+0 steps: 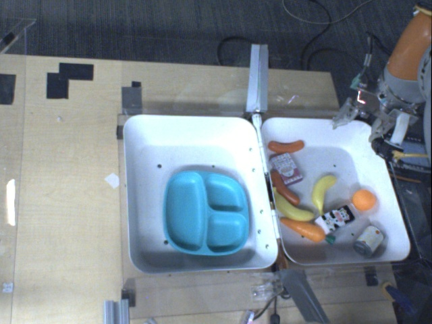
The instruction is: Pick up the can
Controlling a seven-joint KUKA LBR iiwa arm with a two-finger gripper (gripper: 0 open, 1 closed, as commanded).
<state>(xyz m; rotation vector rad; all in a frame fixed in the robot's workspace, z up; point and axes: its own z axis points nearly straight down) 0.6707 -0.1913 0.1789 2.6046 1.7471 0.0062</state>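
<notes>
The can (pixel 368 239) lies on its side in the near right corner of the right bin (pixel 344 147), a dull grey metal cylinder with one round end turned toward the camera. The gripper (pixel 381 117) hangs at that bin's far right edge, well apart from the can and holding nothing; whether its fingers are spread or closed cannot be told from here. To take the can cleanly, the arm likely needs to travel down the bin's right side and close across the curved body rather than the ends, since a smooth cylinder lying down may roll. An orange (pixel 364 200), round and matte, sits near the can, and a black-and-white box (pixel 337 219) lies just beside it. Two bananas (pixel 322 192), a carrot (pixel 303 229) and sausages (pixel 286 146) crowd the bin's left. A moulded blue tray (pixel 206 211) fills the left bin (pixel 142 181).
</notes>
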